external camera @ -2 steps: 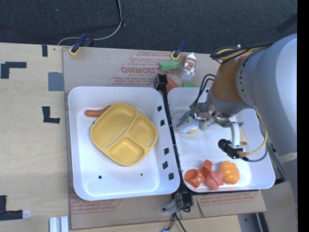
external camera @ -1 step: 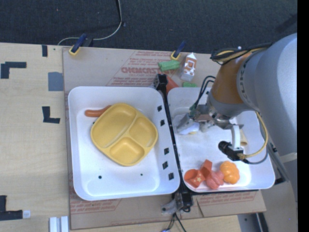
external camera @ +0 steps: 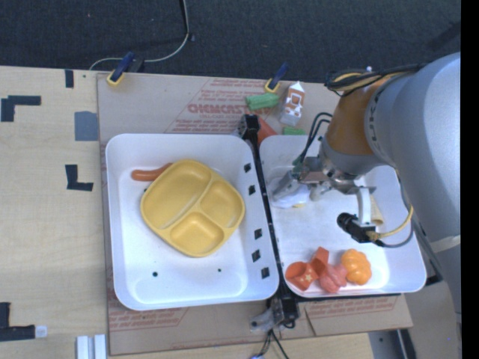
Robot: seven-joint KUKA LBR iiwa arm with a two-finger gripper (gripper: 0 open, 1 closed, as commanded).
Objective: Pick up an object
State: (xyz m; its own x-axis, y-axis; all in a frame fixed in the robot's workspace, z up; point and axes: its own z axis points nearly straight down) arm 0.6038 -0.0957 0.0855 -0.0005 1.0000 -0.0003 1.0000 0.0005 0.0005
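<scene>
My pincer (external camera: 293, 191) is low in the right bin (external camera: 404, 275), near its left wall; I cannot tell its state. Toy food (external camera: 329, 269) lies well apart at the bin's near edge. The left bin (external camera: 127, 275) holds a yellow tray (external camera: 193, 206). Both bins rest on cardboard (external camera: 179, 103) over the wooden worktop (external camera: 45, 223).
</scene>
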